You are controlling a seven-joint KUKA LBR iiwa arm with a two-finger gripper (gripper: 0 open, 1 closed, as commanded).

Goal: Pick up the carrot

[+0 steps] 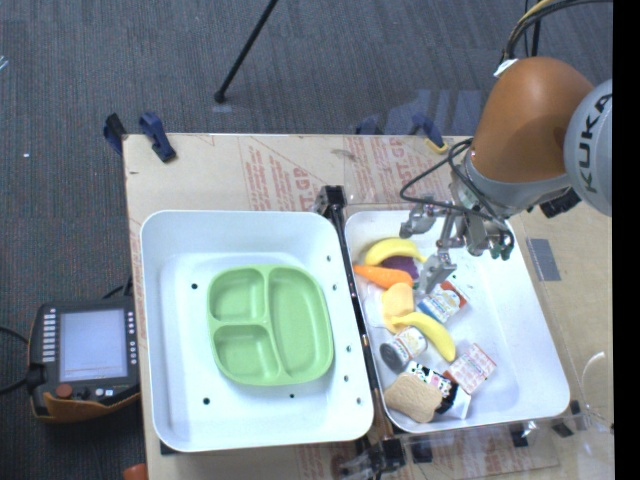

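Both bins [165, 268] look like smooth white plastic, the green divided plate [270, 325] glossy plastic, the bench [250, 173] matt brown board, and the arm's orange band [528, 118] smooth with a sheen.

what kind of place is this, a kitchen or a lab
Likely a robot lab, not a kitchen: a cardboard-topped bench clamped at its edge, a teach pendant on the carpet, and two white bins under the arm.

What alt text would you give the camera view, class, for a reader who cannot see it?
The gripper hangs over the right bin, just right of the carrot, which lies among two bananas and small packets. The left bin holds a green tray.
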